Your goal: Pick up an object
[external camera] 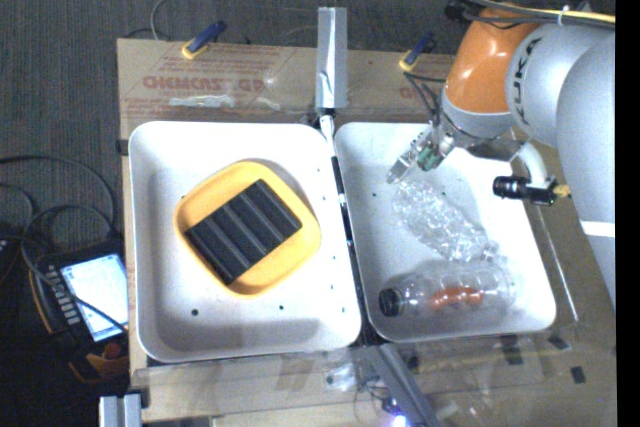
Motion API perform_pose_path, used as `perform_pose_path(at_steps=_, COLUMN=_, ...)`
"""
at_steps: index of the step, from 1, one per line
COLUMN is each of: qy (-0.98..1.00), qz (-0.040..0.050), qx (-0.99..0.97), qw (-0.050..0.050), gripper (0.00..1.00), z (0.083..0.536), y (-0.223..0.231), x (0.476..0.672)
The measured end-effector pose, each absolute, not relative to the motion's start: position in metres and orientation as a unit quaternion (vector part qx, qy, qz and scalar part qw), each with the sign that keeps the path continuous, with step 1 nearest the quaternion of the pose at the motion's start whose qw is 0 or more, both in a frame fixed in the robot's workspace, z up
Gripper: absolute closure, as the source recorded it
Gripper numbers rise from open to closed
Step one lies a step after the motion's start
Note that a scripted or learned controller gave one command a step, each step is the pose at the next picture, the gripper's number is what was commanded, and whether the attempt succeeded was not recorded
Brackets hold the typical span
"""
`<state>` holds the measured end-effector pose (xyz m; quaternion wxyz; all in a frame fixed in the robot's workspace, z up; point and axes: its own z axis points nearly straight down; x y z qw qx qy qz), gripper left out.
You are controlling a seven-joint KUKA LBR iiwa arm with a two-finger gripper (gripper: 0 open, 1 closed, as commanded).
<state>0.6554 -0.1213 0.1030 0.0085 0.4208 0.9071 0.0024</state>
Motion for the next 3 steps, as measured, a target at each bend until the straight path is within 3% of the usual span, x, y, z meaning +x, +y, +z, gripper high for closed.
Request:
perform_pose_path(at_steps=1, qy=0.907, qz=0.0024, qx=0.421, qw=0.008, gripper=0.00, z=0.103, y=-0.121, x=0.655)
perform_pose_path(at_steps=2, qy=0.923, qz=-0.0002, qx=0.386, qw=0.001, gripper=0.00, z=0.188, y=-0.088, x=0.581)
perform_pose_path(at_steps=3, qy=0.876, qz=0.0007, qx=0.482, qw=0.000, gripper=0.00, z=0.150, y=-0.105, x=0.547)
